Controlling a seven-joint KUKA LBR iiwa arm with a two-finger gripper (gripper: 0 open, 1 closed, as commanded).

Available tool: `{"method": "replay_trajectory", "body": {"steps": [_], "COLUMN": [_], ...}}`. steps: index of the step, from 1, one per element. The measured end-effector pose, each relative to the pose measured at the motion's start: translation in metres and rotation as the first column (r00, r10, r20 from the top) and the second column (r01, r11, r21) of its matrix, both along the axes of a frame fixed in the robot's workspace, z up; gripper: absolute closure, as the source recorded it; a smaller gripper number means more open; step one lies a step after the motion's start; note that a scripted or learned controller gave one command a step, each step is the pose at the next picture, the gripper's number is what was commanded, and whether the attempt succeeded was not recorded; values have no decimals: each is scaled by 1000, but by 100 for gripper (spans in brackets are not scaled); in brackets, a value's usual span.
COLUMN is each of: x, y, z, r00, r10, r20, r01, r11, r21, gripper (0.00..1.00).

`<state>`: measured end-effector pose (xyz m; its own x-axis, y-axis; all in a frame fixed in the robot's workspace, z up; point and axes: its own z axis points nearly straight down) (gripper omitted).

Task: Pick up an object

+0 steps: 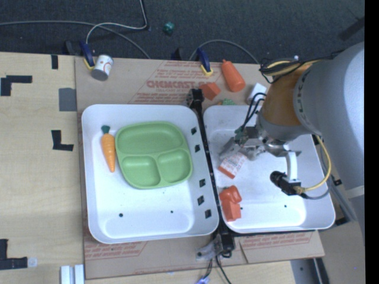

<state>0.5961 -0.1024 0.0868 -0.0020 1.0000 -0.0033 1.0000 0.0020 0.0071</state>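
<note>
Over the right bin [308, 215], the grey arm [337, 99] with its orange band reaches in from the right, and its jaws [244, 142] hang low at the left part of that bin. Whether the jaws are released or clenched I cannot tell, because the wrist hides them from above. Just below and left of them a small white and red packet [231, 163] lies on the bin floor, very close to the jaws; contact cannot be made out. Nearer the front of the same bin, against its left wall, sits an orange-red block [230, 202], well apart from the jaws.

Left of the divider, the left bin [100, 218] holds a green divided plate [154, 154] with three compartments, lying flat. A toy carrot [108, 149] with a green top lies just beside the plate's left edge, pointing toward the near side.

Beyond the bins, on the cardboard sheet covering the tabletop [35, 158], an orange cylinder [233, 76] lies tilted near the far edge of the right bin, with a smaller orange piece [211, 90] just left of it. A small white can [102, 66] rests at the far left corner of the cardboard, beside a blue clamp [89, 55].
</note>
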Motion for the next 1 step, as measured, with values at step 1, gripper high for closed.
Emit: {"method": "replay_trajectory", "body": {"steps": [1], "x": [0], "y": [1], "z": [9], "r00": [1000], "r10": [1], "r20": [-2], "r01": [-1], "r11": [1000], "r21": [1], "gripper": [100]}}
